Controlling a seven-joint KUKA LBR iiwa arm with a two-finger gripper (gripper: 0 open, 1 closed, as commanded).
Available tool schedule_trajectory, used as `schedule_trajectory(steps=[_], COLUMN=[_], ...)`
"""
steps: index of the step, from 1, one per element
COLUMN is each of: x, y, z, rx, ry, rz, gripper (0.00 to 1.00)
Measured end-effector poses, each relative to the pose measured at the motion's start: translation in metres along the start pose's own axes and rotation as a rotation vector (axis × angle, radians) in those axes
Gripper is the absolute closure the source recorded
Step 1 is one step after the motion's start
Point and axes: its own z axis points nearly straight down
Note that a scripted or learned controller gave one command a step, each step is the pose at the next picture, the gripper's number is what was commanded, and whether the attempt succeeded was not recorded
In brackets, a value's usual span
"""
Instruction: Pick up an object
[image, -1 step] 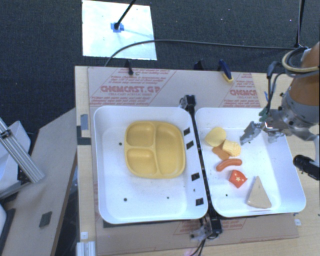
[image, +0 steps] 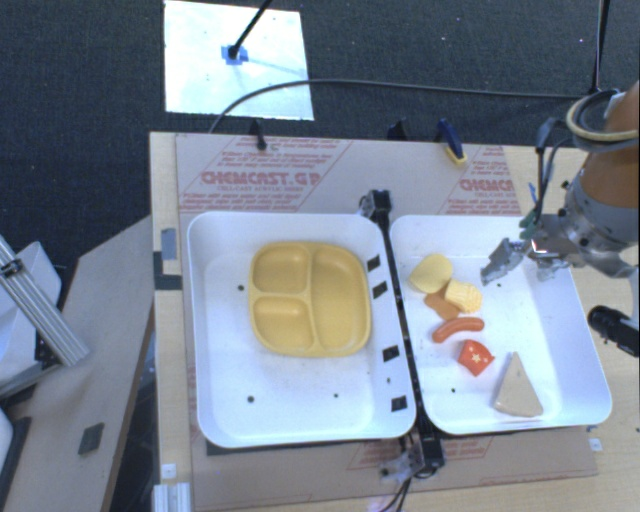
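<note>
The tool (image: 497, 266) hovers over the right bin (image: 560, 400), above the food (image: 447, 283); whether it is clenched I cannot tell.

- Arm (image: 600, 200): grey casing with an orange band above the wrist.
- Cream ring tops the orange band.
- Dark cables run beside the wrist.
- Gripper (image: 497, 265): grey metal.

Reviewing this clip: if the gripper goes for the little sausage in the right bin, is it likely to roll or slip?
The sausage looks round and smooth, so it may well roll if nudged sideways. Its glossy surface suggests toy plastic, probably stiff, light, and slippery. It lies close to the yellow corn piece, which could get bumped. The gripper hovers above the bin.
</note>
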Motion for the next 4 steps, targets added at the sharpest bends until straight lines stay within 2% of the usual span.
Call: schedule_trajectory(steps=[3, 4], x=[-0.008, -0.008], y=[0.001, 0.003], z=[0.129, 0.116], rx=[0.003, -0.002], ry=[0.001, -0.001], rz=[0.002, 0.002], gripper=[0.0, 1.0])
